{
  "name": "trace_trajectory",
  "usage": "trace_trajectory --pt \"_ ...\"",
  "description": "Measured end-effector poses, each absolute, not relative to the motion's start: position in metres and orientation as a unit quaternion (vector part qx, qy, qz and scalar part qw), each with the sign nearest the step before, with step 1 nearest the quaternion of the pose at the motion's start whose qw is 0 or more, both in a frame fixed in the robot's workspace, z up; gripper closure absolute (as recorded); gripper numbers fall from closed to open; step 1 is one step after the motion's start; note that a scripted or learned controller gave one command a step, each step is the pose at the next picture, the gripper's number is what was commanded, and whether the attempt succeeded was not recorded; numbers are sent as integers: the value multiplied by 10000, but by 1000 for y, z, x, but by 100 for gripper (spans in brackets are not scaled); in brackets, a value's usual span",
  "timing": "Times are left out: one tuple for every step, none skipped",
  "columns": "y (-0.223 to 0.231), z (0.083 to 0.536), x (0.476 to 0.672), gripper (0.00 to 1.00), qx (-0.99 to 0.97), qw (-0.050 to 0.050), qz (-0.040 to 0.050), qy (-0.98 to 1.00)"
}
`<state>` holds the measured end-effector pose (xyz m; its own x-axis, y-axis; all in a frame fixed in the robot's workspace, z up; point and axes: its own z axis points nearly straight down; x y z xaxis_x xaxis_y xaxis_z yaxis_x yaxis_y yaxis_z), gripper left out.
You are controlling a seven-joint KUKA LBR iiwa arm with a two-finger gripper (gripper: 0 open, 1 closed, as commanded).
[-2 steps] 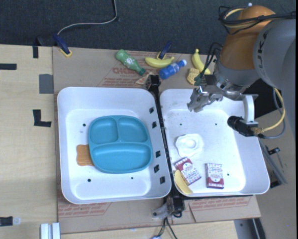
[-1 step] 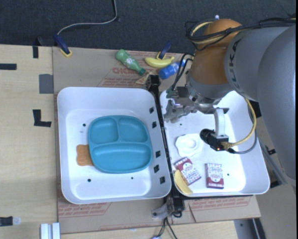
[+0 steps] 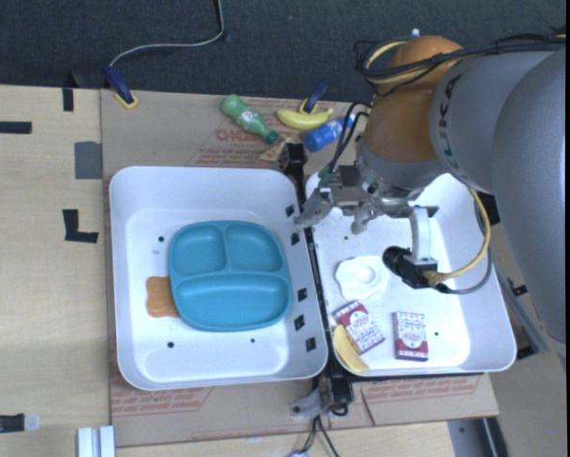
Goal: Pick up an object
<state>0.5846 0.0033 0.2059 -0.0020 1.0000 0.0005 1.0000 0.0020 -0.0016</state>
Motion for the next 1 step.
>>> trace_trajectory --pt "-34 196 529 0 -7074 5 11 -7068"
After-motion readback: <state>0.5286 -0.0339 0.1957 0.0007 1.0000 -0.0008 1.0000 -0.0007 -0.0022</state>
